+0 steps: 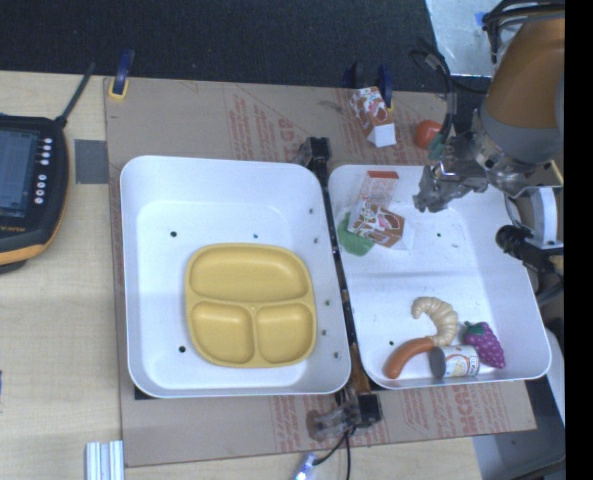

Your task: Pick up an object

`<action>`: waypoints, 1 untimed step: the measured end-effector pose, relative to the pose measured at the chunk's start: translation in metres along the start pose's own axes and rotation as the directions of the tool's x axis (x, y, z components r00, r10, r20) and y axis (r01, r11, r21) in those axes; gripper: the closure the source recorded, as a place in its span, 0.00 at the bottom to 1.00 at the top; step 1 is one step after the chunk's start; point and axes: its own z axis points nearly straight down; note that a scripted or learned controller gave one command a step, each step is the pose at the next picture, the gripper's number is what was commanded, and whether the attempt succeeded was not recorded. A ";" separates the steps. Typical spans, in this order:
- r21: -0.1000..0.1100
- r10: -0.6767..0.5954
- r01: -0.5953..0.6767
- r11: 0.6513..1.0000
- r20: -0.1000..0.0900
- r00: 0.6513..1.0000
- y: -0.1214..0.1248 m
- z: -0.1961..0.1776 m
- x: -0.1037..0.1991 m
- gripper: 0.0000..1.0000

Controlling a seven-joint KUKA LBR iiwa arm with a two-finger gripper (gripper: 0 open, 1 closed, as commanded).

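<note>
Nearest to hand, we judge, is the flat snack packet (376,224) lying in the upper left part of the right bin (511,288), its long axis running roughly up and down in the view. Our end effector (431,196) hangs over that bin's upper middle, just right of the packet and gripping nothing we can see, though we cannot tell how far it is parted.
</note>
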 end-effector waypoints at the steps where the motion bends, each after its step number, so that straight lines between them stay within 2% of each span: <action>1: 0.003 -0.003 0.003 1.000 -0.001 1.000 0.007 0.058 0.043 1.00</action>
